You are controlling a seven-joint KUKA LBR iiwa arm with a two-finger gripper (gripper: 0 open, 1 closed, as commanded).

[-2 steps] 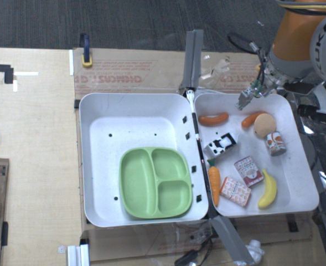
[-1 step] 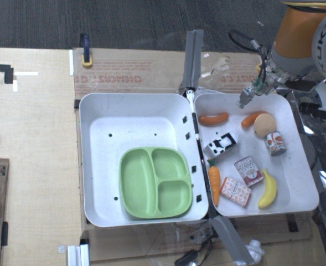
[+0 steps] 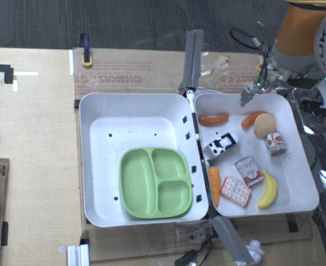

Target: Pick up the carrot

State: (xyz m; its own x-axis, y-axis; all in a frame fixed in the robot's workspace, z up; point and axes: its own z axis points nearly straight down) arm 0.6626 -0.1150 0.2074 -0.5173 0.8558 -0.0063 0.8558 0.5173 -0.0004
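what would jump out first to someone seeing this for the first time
The green divided plate likely grabs the eye first, sitting alone in the left bin. Next comes the clutter of toy food in the right bin: a carrot along its left wall, a yellow banana near the front right, a sausage at the back. The arm's orange band stands out at top right, with the gripper over that bin's back edge.

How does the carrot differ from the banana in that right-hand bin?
The carrot is orange and straight; the banana is yellow and curved. The carrot lies against the bin's left wall, next to the green plate's bin, while the banana lies toward the right side, beyond two small red-and-white packets. Both are long, narrow toy foods lying flat near the front of the same white bin.
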